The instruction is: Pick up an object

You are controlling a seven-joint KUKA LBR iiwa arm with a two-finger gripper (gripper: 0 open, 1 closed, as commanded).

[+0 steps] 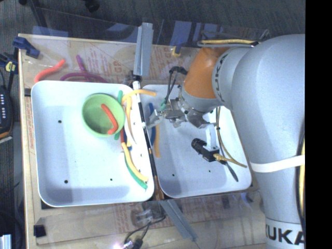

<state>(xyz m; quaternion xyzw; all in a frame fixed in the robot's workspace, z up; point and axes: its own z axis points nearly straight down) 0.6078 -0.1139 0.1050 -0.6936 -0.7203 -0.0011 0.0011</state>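
The desk [104, 56] carries two shallow white bins side by side, their inner rims touching along a dark seam. Both bins are smooth, hard-walled trays with rounded corners.

Left bin [78, 191]: the left and lower floor areas are open. A round green bowl [96, 115], smooth and plastic-looking, sits toward the upper right. A red curved strip [110, 115] lies inside the bowl against its right wall. A bundle of thin bendable sticks runs along the right wall, including a yellow stick [129, 162] and a green stick [139, 178] near the lower right corner.

Right bin [181, 183]: the grey arm with its orange band covers the upper and right portions. The lower left floor is open. An orange stick [156, 144], straight and slender, lies near the left wall, parallel to it. A small blue piece [150, 110] lies above it, close to the same wall; its shape is unclear.

The gripper [158, 118] is metallic and sits over the upper left part of the right bin, just beside the blue piece and just above the upper end of the orange stick. Whether it is open or closed cannot be determined, and nothing is visibly held.

Above the left bin, a pink tube [83, 77] and an orange strip [52, 69] lie on the desk.
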